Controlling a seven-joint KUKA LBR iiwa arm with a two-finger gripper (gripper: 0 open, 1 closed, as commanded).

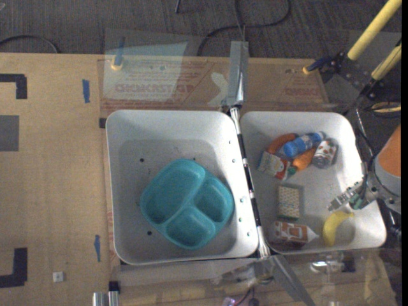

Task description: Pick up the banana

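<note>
One curved yellow banana (336,227) lies just below the gripper (344,199); finger state cannot be told, so centring is advised.

We see smooth matt white plastic bins (127,171), a glossy teal plastic divided plate (186,203), matt brown cardboard-like bench top (51,190), and a smooth yellow banana (334,227).

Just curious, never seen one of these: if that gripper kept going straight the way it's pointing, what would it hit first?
The gripper points leftward across the right bin. Going straight, it would probably meet the small checkered packet first. The banana lies just below that line; its height is unclear.
</note>
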